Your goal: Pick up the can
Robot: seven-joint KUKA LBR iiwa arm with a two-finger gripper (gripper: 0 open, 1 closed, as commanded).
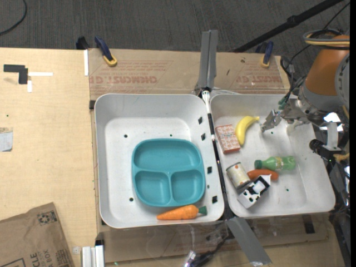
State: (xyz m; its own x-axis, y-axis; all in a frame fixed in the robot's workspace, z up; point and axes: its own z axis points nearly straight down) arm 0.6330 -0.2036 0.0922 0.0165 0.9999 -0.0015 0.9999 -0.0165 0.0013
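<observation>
The can (237,175) is lying on its side in the right bin (311,204), close to the left wall, with its pale end facing up-left. You've got clutter packed around it: a black-and-white toy (255,190) touching its lower end, a small carrot (261,174) just to the right, and a green bottle (276,163) just beyond that. The red box (227,138) sits a bit above it, and the banana (245,128) is further up.

The gripper (272,121) is hanging over the top part of that bin, near the banana and well away from the can. Honestly it's a small grey blur at this angle, so I can't tell how wide it's open; nothing looks to be in it, but don't take my word for that.

So you're at the approach stage, nothing grabbed yet. If I were you I'd come down-left, over the bottle, and line up right above the middle of the can. Turn the wrist so you pinch across the round body, not end to end. A can on its side will probably roll, so go straight down and centred. Watch the toy and the carrot, they're tight against it and easy to snag. The left bin (105,149) with the plate (167,171) doesn't matter here.
</observation>
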